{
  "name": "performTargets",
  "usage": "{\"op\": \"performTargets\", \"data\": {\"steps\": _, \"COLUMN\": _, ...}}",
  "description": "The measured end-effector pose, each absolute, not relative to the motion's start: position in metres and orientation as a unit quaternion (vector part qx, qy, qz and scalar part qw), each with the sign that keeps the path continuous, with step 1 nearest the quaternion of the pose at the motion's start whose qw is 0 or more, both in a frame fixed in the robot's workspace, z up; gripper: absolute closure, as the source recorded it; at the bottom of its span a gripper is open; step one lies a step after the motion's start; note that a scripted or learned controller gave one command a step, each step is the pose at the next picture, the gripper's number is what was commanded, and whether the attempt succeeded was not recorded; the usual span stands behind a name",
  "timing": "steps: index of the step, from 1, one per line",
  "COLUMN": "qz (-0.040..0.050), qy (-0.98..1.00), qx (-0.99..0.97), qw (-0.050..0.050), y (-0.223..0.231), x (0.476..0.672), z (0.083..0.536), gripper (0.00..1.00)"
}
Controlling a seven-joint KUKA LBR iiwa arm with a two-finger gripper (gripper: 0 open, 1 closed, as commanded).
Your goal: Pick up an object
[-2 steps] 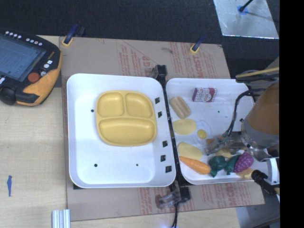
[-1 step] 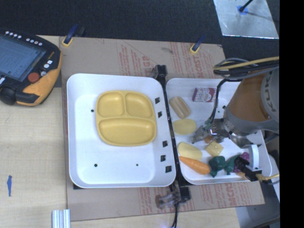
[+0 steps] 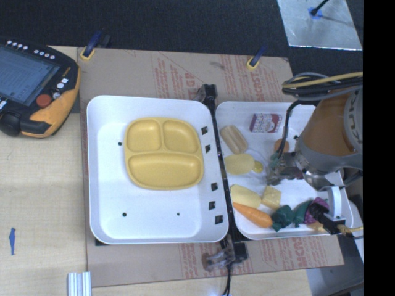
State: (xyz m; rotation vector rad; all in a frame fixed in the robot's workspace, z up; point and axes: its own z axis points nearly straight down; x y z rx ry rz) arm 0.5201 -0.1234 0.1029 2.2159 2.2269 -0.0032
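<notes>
Both bins, the left bin (image 3: 105,165) and the right bin (image 3: 244,113), are plain white, and the divided plate (image 3: 164,153) in the left one is pale yellow. The right bin holds a tan bread roll (image 3: 234,139), a pale yellow lemon-like piece (image 3: 239,164), an orange carrot (image 3: 252,214), a red-and-white carton (image 3: 265,123), and what may be dark green leafy pieces (image 3: 291,216). The arm (image 3: 330,134) is grey with an orange band, and the pendant (image 3: 34,88) is black and orange with a blue-grey screen.
</notes>
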Motion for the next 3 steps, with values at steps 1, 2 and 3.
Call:
{"op": "performTargets", "data": {"steps": 1, "qz": -0.0013, "qy": 0.709, "qx": 0.705, "qw": 0.0, "y": -0.123, "x": 0.52, "z": 0.102, "gripper": 0.0}}
{"op": "performTargets", "data": {"steps": 2, "qz": 0.0001, "qy": 0.709, "qx": 0.705, "qw": 0.001, "y": -0.139, "x": 0.571, "z": 0.092, "gripper": 0.0}}
{"op": "performTargets", "data": {"steps": 3, "qz": 0.0003, "qy": 0.709, "qx": 0.705, "qw": 0.001, "y": -0.126, "x": 0.606, "z": 0.093, "gripper": 0.0}}
